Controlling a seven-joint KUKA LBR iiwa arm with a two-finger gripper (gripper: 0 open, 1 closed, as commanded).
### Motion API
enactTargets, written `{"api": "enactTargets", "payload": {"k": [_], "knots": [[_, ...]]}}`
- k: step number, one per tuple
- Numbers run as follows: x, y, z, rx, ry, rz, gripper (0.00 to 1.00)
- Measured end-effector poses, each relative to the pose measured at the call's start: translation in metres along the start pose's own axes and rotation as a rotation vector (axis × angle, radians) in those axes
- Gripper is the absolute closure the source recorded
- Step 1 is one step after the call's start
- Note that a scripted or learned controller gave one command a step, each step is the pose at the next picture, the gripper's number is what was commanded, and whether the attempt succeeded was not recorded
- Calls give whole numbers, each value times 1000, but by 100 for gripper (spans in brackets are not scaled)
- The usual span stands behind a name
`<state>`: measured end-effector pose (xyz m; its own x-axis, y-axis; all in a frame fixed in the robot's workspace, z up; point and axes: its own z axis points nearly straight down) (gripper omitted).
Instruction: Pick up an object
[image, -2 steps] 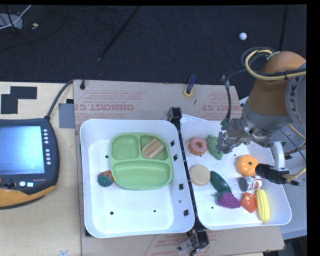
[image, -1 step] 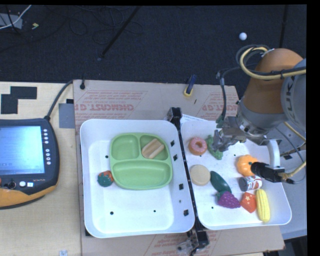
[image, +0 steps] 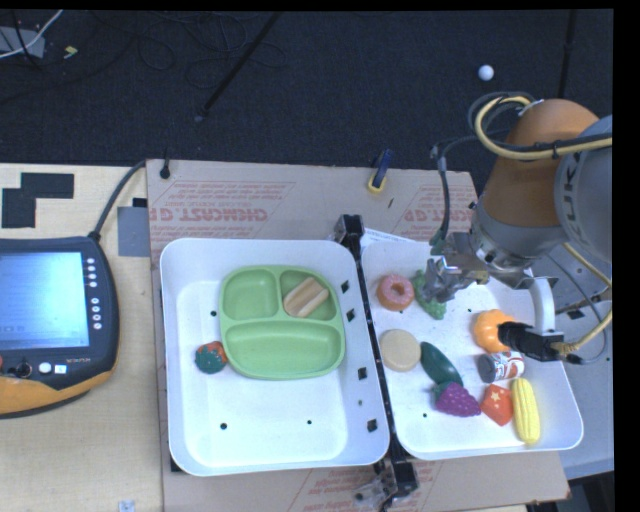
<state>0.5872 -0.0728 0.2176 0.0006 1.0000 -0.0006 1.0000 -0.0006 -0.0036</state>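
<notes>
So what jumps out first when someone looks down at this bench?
Probably the bright green divided plate in the left bin, with a bread-like piece in one of its top compartments. Next, the right bin, scattered with colourful toy food: a pink doughnut, purple grapes, yellow corn. The grey-and-orange arm hangs over its upper edge.

beside the donut (image: 395, 292), the hand (image: 437, 287) hid most of a green toy (image: 434, 306); its grip was unreadable.
</notes>
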Motion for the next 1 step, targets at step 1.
{"api": "enactTargets", "payload": {"k": [1], "knots": [[7,-7,-5,1,1,-2,100]]}}
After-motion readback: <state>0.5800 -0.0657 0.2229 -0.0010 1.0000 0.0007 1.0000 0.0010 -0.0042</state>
